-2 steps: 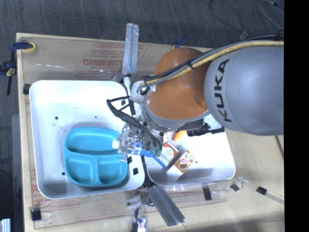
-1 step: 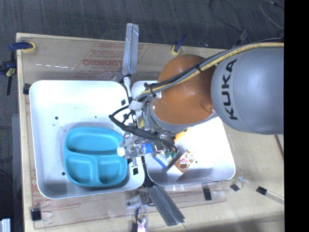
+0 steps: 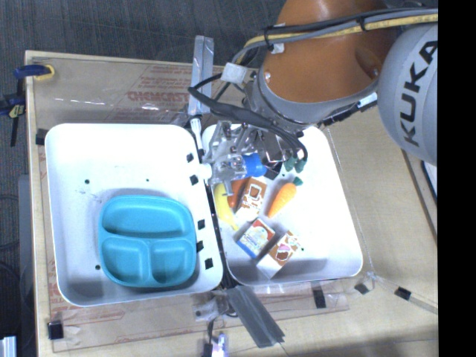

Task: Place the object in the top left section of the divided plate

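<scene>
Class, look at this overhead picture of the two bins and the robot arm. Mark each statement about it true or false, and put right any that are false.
1. The blue divided plate lies in the left bin. True.
2. The toy carrot already lies on the plate. False: it lies in the right bin, among the other items.
3. The gripper is above the right bin, near its upper left corner. True.
4. The plate's sections hold two small cartons. False: the cartons lie in the right bin, below the carrot.
5. The arm hangs over the plate. False: it is over the right bin.
</scene>
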`<state>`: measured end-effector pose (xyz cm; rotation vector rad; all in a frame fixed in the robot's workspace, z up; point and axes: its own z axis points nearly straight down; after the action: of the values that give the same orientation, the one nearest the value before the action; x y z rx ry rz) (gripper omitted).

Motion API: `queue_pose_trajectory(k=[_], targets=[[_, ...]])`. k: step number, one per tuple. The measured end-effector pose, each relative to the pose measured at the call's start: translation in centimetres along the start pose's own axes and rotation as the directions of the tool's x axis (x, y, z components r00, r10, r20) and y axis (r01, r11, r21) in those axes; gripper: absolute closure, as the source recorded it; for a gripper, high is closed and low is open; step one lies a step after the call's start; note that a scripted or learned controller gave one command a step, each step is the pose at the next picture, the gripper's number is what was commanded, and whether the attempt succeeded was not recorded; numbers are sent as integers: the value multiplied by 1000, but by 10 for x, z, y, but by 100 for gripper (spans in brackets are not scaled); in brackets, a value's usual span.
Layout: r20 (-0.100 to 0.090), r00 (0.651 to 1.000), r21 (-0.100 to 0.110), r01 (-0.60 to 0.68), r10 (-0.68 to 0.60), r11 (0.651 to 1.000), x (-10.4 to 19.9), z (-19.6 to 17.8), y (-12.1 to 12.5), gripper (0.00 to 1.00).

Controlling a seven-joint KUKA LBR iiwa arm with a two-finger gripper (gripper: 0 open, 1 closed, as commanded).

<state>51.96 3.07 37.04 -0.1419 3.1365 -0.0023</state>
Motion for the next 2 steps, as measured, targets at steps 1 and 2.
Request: queue_pose_trajectory(k=[1,2], targets=[[-5,1000,-1,4,-4,1000,21,76,46,100],[0,968,0,-252,252,968,31,-7,24,100]])
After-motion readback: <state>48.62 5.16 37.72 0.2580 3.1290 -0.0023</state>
